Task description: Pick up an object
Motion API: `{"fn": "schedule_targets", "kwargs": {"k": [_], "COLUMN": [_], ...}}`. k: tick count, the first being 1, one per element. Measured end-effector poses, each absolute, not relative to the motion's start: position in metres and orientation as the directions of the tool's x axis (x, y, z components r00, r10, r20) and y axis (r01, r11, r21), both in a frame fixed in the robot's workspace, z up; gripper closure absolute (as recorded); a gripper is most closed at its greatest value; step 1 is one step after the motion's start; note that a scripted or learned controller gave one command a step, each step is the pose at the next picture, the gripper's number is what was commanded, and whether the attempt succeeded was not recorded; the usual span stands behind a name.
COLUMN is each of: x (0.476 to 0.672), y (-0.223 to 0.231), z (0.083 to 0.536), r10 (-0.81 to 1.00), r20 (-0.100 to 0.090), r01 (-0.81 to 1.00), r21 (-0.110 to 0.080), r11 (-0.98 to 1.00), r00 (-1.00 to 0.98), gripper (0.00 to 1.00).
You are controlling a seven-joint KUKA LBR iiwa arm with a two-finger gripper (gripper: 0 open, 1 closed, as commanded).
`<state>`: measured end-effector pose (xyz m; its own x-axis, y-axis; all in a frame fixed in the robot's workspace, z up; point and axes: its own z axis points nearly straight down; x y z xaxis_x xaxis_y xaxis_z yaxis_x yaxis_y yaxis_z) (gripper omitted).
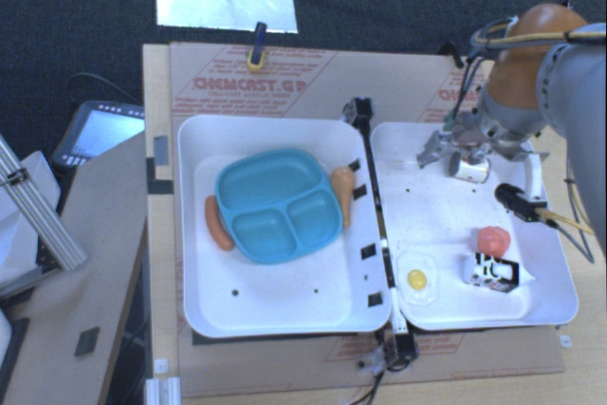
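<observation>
Grey metal with an orange band, that is my arm, and it ends in my claw, low over the far part of the right bin. Whether the claw is spread or pressed together I cannot tell from this slant.

A small white cylinder shows just beside the claw, on the side my arm comes from. I cannot say whether they touch.

The things I could pick lie well apart from the claw, toward the near rim. There is a pink ball, a black-and-white block just nearer the rim than the ball, and a fried egg close to the divider between the bins.

Across that divider from the claw, in the left bin, rests a blue compartment tray. An orange carrot lies along the tray's claw-side edge — touching it or nearly so — and a sausage lies along the edge farthest from the claw.
</observation>
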<state>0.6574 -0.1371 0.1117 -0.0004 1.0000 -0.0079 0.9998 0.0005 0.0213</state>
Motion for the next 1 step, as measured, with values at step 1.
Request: {"fn": "schedule_targets", "kwargs": {"k": [1], "x": [0.6584], "y": [-0.1383], "z": [0.1215], "r10": [1.000], "r20": [-0.013], "r01": [1.000], "r21": [0.025], "r11": [0.002], "r00": [-0.002], "gripper": [1.00]}}
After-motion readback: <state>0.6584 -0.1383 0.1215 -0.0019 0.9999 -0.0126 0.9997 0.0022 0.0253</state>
